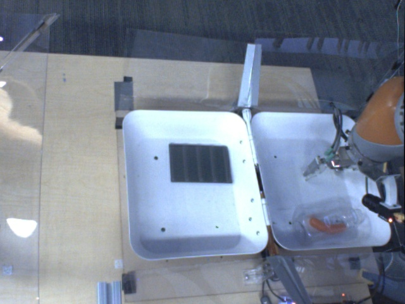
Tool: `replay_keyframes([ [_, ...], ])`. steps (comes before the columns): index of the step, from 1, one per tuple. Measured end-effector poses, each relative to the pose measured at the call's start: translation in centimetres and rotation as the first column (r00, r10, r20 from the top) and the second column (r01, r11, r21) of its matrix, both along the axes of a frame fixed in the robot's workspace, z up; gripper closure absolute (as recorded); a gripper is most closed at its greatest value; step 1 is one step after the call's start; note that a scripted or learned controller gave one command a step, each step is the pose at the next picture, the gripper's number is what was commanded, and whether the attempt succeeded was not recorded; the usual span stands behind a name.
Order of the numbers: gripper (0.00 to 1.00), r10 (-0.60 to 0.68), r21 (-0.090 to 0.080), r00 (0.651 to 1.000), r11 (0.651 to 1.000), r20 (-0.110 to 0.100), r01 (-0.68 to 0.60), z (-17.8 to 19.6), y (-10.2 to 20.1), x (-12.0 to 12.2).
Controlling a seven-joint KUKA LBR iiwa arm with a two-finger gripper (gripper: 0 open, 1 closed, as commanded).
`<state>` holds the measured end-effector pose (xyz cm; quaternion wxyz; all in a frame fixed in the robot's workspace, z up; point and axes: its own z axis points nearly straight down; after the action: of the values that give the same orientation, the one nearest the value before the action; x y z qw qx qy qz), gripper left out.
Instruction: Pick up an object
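Item: clear object with orange contents (329, 223), being kept in the right bin (285, 138) near the bench's front edge. End effector (314, 168) being suspended above that bin; finger state cannot be told.

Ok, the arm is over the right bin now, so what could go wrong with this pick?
1. The pincer sits up-frame of the clear plastic item with an orange core, apart from it, so a straight descent would likely miss.
2. That item lies near the right white bin's front wall, which may crowd the approach.
3. Its clear shell could slip.
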<state>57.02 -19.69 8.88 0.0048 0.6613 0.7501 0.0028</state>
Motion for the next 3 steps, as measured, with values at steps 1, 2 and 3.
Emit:
replay_keyframes([
  [1, 0.00, 0.111, -0.003, 0.994, 0.994, 0.000, -0.111, 0.1, -1.0, -8.0],
  [2, 0.00, 0.199, -0.001, 0.980, 0.980, 0.006, -0.199, 0.1, 7.8, -4.5],
  [3, 0.00, 0.284, 0.001, 0.959, 0.959, -0.007, -0.284, 1.5, 8.3, -8.2],
])
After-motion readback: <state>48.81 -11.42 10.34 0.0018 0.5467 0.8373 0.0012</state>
